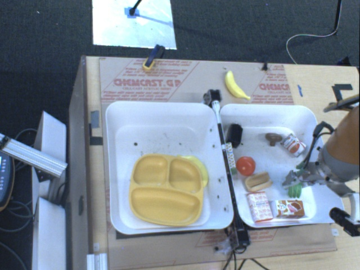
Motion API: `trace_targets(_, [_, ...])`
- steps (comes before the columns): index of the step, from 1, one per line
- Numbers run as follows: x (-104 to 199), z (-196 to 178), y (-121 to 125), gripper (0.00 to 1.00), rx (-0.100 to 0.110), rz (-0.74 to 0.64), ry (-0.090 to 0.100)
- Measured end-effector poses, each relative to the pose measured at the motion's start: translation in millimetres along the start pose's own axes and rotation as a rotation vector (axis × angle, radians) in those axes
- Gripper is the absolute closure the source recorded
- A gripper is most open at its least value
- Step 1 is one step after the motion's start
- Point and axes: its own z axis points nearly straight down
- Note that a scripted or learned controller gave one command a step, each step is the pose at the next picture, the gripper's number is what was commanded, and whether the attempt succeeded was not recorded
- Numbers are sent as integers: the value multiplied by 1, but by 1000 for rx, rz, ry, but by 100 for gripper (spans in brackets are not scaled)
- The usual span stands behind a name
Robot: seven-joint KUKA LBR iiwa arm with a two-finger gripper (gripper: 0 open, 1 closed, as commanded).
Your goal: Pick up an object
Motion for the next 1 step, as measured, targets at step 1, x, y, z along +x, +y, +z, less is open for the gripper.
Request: trace_targets(1, [62,-87,48,100,-2,-3,0])
